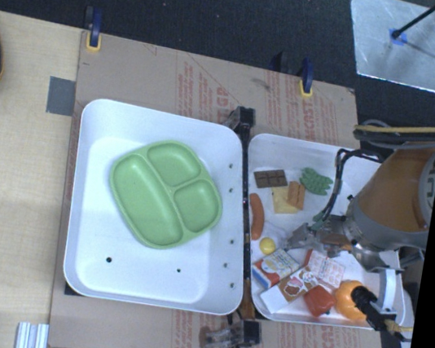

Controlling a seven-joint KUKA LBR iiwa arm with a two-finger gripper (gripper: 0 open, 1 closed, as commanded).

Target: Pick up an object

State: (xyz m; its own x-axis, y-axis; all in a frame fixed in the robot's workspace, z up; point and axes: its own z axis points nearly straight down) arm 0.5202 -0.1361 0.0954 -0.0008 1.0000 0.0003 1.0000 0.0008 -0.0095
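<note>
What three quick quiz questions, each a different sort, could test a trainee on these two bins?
1. True or false: the green plate lies in the left bin.
2. Which lies nearest the wall between the bins? A) sausage B) green toy C) orange toy
3. Fill in: the gripper hangs over the ___ bin.

Key: 1 true; 2 A; 3 right.

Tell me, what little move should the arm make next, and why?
Probably lower straight down a little. The gripper sits low in the right bin, among small cards and a yellow ball, but nothing is visibly between its fingers yet.
</note>
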